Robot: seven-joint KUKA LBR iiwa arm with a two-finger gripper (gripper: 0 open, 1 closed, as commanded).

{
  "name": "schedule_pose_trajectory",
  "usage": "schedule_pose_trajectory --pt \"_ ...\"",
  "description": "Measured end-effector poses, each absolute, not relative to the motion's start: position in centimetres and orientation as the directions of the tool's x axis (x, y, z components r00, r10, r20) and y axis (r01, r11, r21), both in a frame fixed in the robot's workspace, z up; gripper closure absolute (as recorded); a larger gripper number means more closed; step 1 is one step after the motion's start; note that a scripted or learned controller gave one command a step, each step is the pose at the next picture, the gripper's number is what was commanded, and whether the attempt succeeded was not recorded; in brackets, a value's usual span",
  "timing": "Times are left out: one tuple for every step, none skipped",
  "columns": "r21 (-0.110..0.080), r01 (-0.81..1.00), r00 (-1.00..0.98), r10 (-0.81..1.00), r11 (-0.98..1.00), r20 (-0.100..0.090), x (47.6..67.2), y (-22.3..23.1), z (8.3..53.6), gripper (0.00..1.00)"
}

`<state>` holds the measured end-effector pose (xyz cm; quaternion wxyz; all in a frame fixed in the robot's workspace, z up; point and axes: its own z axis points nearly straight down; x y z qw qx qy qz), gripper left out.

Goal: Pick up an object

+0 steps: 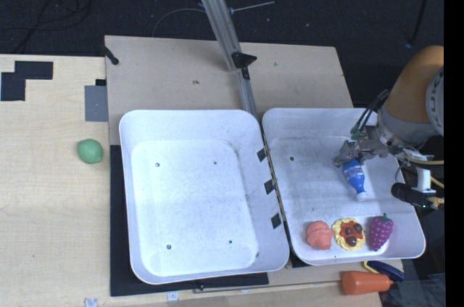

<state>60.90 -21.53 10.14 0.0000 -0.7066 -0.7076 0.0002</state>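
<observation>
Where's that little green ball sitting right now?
The green ball lies on the wooden bench, at the camera view's left, just outside the left bin.

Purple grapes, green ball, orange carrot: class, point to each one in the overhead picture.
Purple grapes [380,231], camera view, middle of the bunch in the right bin.
Green ball [90,151], camera view, centre of the ball on the bench, left of the bins.
Orange carrot [365,282], camera view, middle of its body, below the right bin.
</observation>
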Motion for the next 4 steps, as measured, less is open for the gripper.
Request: schedule_pose_trajectory --pt "0.004 1.0 -0.001 1.0 0.001 -0.001 61.2 -20.6 15.1 1.0" --pt "0.003 1.0 0.0 1.0 0.0 -0.001 61.1 -20.3 19.3 1.0" --pt "0.004 1.0 -0.001 1.0 0.001 -0.001 61.6 -21.0 24.0 1.0" --pt "0.0 1.0 -0.003 1.0 0.003 0.001 61.1 -16.4 23.2 1.0"
